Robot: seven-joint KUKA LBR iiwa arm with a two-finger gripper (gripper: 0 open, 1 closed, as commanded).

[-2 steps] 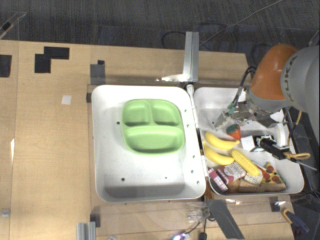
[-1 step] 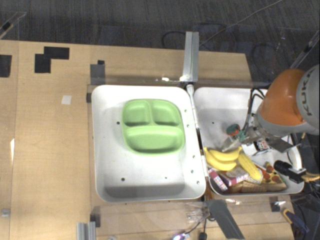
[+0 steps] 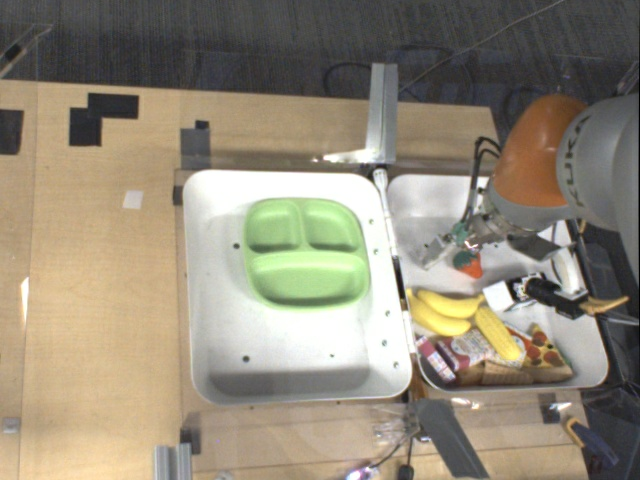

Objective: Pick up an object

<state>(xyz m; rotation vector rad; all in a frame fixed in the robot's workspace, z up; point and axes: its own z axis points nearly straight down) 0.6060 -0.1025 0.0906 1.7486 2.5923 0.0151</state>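
Camera view, from above and at a slant. Two white bins side by side on the counter (image 3: 90, 298). In the left bin (image 3: 215, 368), a green divided plate (image 3: 300, 250), lying flat. In the right bin (image 3: 425, 196), a crowded heap toward the near end: bananas (image 3: 445, 308), a yellow cob-like piece (image 3: 498, 333), a dark packet (image 3: 440, 356), a flat pizza-like slice (image 3: 540, 353). Reaching in from the right, the grey arm (image 3: 610, 158), jaws low over the right bin's open middle, just beside or touching a small red-orange item (image 3: 467, 262).

Likely the step in hand: closing on that small item. Best to come straight down, centre on it, keep clear of the bananas just below, close fully before lifting, then rise slowly.

Hard to make out: the spread of the jaws, cannot tell, blurred against white plastic and cables. Unclear too whether the red-orange item sits between them or only beside. Lower heap partly overlapped, kinds uncertain.
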